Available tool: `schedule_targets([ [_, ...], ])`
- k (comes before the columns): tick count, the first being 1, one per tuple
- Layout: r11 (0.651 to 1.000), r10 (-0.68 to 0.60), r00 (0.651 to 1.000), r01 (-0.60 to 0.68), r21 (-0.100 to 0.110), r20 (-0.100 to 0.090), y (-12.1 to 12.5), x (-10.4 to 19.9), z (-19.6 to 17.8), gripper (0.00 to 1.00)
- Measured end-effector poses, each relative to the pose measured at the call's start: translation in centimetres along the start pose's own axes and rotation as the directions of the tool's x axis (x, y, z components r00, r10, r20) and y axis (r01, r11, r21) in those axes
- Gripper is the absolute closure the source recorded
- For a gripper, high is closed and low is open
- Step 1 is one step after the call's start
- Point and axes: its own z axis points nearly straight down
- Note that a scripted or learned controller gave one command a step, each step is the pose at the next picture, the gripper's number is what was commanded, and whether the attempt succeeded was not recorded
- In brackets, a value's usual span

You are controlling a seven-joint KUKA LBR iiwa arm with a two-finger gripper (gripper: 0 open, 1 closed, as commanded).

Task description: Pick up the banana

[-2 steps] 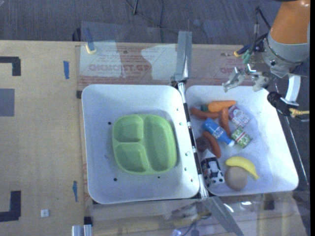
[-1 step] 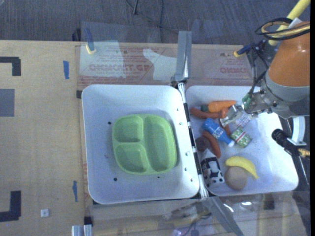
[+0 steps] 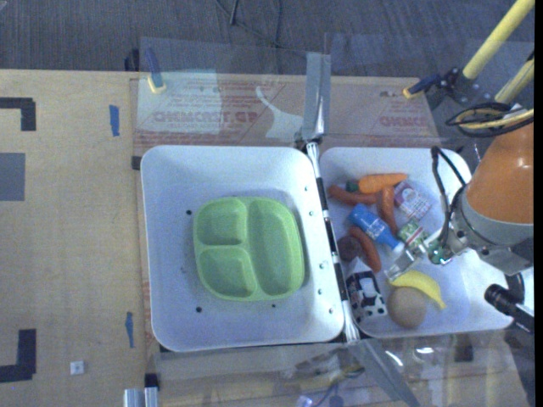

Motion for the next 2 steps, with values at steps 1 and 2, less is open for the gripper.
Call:
schedule_targets([
  [1, 0.986, -0.168, 0.986, 0.168, -0.003, 0.006, -1.3, -0.3, 6.9, 0.0],
  [2, 0.972, 0.234, 0.972, -0.234, -0.001, 0.002, -1.2, 0.1, 3.7, 0.0],
])
